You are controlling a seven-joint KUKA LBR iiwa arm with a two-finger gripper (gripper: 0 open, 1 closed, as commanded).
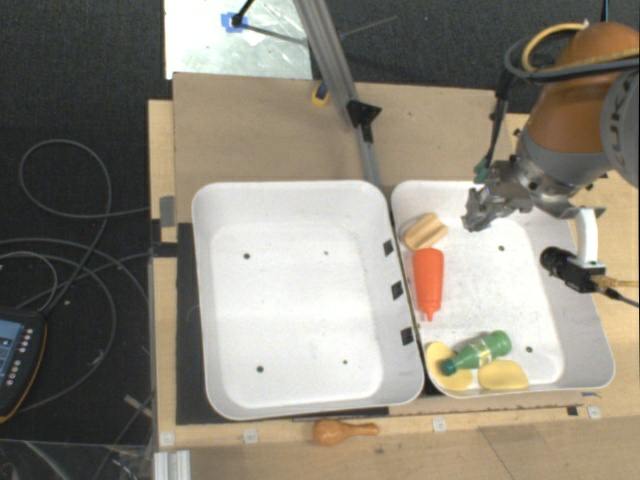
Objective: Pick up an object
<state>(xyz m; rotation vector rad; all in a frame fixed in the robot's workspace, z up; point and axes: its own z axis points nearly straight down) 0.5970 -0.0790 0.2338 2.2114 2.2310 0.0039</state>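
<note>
I see several candidates in the right bin (560, 368): an orange carrot (428, 280) lies lengthwise near its left wall, a tan bread piece (423, 231) sits just beside the carrot at its 12 o'clock, and at the carrot's 5 o'clock a green bottle (477, 352) lies tilted, touching a yellow piece (438, 356) on its left and another yellow piece (502, 374) below it. The gripper (479, 211) hangs at the carrot's 1 o'clock, over the bin's upper part, near the bread but apart from it; nothing sits between its tips, and I cannot tell how wide it stands. The left bin (300, 198) lies alongside. A wooden piece (343, 430) rests on the bench (250, 128) at 6 o'clock.
</note>
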